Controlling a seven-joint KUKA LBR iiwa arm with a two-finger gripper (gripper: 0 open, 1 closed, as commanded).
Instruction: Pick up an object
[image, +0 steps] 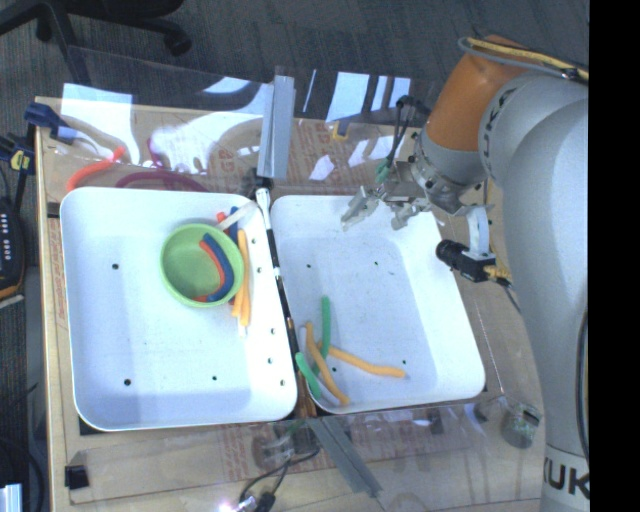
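Observation:
My gripper (378, 214) hangs over the far edge of the right bin (440, 300), its two fingers spread apart with nothing between them. Several thin sticks lie at that bin's near left: an orange stick (368, 364), a green stick (325, 314), and a crossed pile of orange and green ones (318, 372). They sit well below the gripper, toward the front. In the left bin (120, 340) a green bowl (185, 264) holds red and blue curved strips (214, 266), with orange sticks (242, 290) beside it.
A metal divider bar (274, 125) stands behind the seam between the bins. Red tubing (130, 178) and white scraps lie on the bench behind the left bin. The arm's grey body (540, 250) fills the right side.

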